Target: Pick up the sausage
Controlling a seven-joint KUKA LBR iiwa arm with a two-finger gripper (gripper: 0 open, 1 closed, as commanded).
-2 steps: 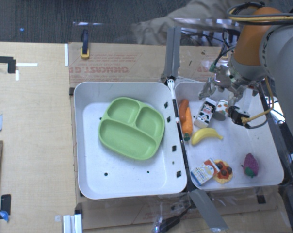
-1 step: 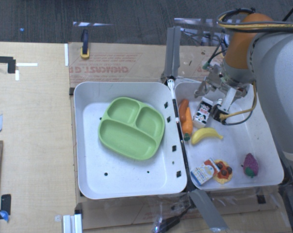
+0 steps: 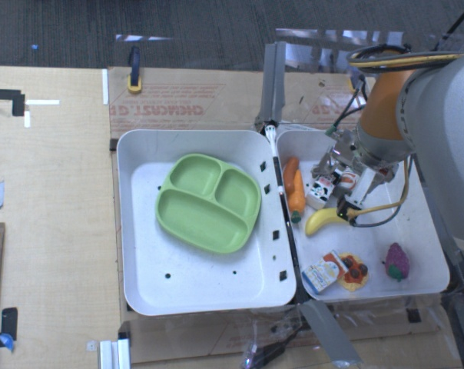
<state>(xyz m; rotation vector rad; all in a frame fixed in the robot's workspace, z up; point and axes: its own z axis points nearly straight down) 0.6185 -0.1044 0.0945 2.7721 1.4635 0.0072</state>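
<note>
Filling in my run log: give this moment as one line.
arm: over right bin | gripper: low, beside carrot, above banana | grasp: unclear | green plate: left bin

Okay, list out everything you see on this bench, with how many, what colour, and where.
Bins: two, white, side by side.
Divided plate: one, green, left bin.
Carrot: one, orange, right bin's left wall.
Banana: one, yellow, right bin, middle.
Carton: one, white and blue, right bin's near edge.
Pizza slice: one, orange-red, beside the carton.
Purple fruit: one, right bin, near right.
Clamp: one, blue and yellow, behind the bins.
Gripper: one, above the banana.
</note>
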